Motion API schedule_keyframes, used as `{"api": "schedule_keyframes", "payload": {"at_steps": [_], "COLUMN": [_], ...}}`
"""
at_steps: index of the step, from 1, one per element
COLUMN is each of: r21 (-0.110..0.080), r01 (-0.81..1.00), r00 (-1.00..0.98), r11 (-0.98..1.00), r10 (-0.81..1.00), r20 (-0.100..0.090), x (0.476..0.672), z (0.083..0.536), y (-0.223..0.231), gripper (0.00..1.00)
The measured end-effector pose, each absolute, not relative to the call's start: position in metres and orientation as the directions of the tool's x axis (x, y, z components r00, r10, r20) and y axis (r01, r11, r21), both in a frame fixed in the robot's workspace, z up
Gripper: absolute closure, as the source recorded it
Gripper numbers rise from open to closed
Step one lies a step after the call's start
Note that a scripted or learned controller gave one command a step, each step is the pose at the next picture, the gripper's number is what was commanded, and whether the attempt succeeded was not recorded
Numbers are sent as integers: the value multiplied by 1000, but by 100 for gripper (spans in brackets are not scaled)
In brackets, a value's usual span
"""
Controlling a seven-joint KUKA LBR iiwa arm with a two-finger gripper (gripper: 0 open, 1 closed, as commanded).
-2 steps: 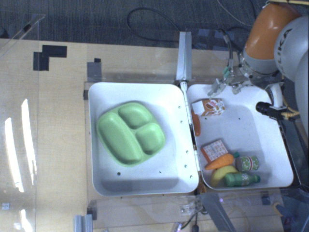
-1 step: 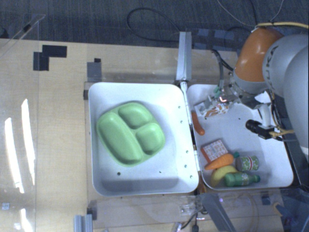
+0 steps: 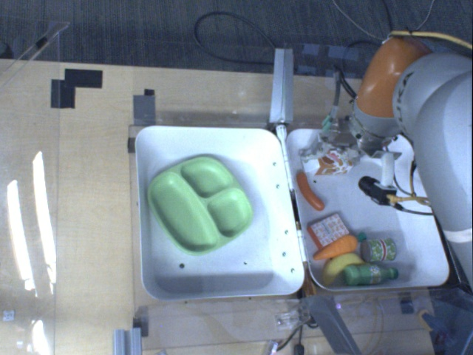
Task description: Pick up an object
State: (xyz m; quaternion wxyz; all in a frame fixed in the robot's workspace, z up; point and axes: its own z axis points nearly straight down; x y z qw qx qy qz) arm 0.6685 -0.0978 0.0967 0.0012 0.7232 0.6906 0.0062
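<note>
Arm [image 3: 443, 124]: grey with orange band, enters from the right, cut off by the frame edge, covers part of the right bin
Left bin [image 3: 214, 287]: holds green divided plate [image 3: 199, 202]
Right bin [image 3: 421, 261]: crumpled packet [image 3: 334, 163] at far end, partly hidden beneath gripper [image 3: 341, 140]; whether the gripper holds it cannot be told
Midway: red sausage [image 3: 310, 191]
Near end, clustered: green bottle [image 3: 369, 274], carrot [image 3: 336, 248], yellow fruit [image 3: 340, 265] half hidden, checked red card [image 3: 327, 230], can [image 3: 379, 250], label illegible

I'm seeing a robotics lab: grey orange-banded robot arm [image 3: 436, 124], pale wooden bench [image 3: 74, 198], shallow white plastic bins [image 3: 222, 281], loose black cables [image 3: 222, 13].
</note>
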Motion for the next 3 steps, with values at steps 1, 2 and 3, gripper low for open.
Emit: {"api": "schedule_keyframes", "payload": {"at_steps": [1,2,3], "r21": [19,32,17], "r01": [999,997,1000], "r00": [44,64,-22], "r11": [-44,-64,22], "r10": [999,998,1000], "r20": [-1,-4,-4], "x": [662,620,666], "z": [100,98,96], "y": [-98,-164,-164], "gripper": [0,0,0]}}
